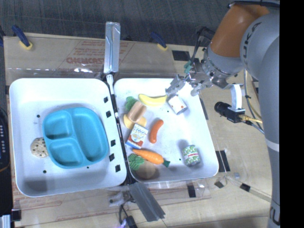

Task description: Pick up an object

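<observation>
Gripper (176,86) fingers apart over banana (152,99), long axis left-right, w/ nothing held.

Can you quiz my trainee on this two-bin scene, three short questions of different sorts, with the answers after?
1. True or false: the blue tray lies in the left bin.
2. Which item lies nearest the tool? A) cookie B) banana C) can
3. Fill in: the carrot lies in the ____ bin.

Key
1. True. The tray lies in the left bin, with the cookie beside it.
2. B. The banana lies just below the tool; the can is toward the right bin's near corner.
3. Right.
</observation>
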{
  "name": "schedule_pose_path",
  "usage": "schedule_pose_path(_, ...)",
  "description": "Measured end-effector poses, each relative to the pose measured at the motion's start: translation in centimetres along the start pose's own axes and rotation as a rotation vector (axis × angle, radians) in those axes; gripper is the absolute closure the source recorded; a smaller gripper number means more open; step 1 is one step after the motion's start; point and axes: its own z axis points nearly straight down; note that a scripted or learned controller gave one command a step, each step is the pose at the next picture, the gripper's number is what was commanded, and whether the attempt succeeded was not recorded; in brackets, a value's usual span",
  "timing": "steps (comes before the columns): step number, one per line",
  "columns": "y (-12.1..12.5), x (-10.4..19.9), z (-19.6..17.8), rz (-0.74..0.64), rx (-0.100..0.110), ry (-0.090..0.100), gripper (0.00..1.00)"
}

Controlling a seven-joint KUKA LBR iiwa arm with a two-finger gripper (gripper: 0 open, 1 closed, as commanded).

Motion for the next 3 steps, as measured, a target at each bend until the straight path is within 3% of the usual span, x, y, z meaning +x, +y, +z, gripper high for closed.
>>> schedule_pose_path(1, -2.5, 3.8, 12.4, -0.099, 0.008, 0.002, 0.0)
schedule_pose_path(2, -4.3, 2.6, 15.6, -0.091, 0.0, -0.001, 0.0)
schedule_pose_path(3, -4.2, 2.6, 14.6, -0.095, -0.001, -0.001, 1.0)
